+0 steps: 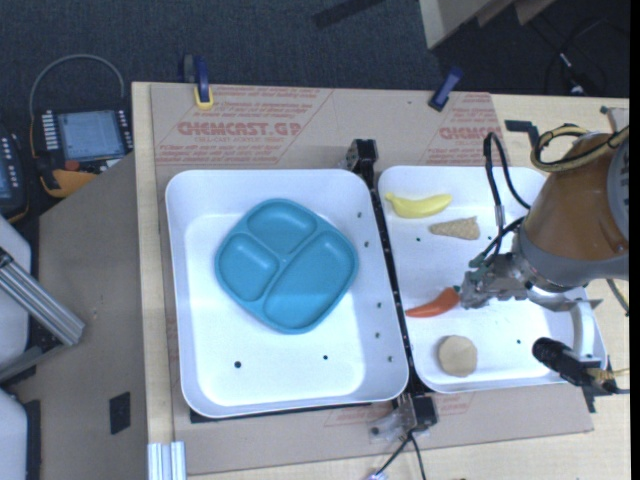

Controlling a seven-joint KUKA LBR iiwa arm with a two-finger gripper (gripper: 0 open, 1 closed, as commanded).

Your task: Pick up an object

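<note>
The right bin (560, 366) holds a yellow banana (418, 204), a tan wedge-shaped piece (455, 229), an orange-red pepper (430, 306) and a round tan cookie (457, 355). My gripper (478, 286) is low in this bin, right at the pepper's thick right end. The pepper lies on the bin floor, its tip pointing left toward the divider. The arm's grey body and orange band (585, 198) cover the bin's right side.
The left bin (200, 368) holds a blue divided plate (287, 265). A black divider with clamps (385, 268) runs between the bins. Cables (495, 183) hang over the right bin's back. A black fitting (562, 360) sits at the front right.
</note>
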